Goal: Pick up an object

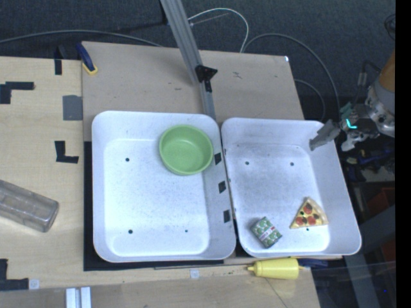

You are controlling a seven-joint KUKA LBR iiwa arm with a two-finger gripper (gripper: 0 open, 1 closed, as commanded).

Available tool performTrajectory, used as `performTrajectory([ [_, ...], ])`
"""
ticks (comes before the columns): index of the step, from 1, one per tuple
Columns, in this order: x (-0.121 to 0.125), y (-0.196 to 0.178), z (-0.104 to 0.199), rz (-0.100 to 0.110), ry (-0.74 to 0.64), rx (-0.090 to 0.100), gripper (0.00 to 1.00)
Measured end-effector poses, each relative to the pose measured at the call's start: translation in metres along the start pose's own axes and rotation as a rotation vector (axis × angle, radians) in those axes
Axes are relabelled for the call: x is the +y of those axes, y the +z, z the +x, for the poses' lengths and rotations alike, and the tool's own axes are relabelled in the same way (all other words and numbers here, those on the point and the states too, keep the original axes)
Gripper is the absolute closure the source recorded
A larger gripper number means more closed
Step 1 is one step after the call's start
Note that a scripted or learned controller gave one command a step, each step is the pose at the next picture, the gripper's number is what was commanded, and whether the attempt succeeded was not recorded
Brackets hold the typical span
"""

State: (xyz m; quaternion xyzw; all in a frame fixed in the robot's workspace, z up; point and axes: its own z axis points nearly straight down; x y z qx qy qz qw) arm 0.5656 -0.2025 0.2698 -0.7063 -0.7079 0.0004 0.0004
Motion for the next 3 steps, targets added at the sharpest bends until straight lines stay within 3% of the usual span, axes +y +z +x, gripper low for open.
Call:
performTrajectory([
  [3,0.003,0.181,-0.005,0.003,0.001,-0.001,0.0],
])
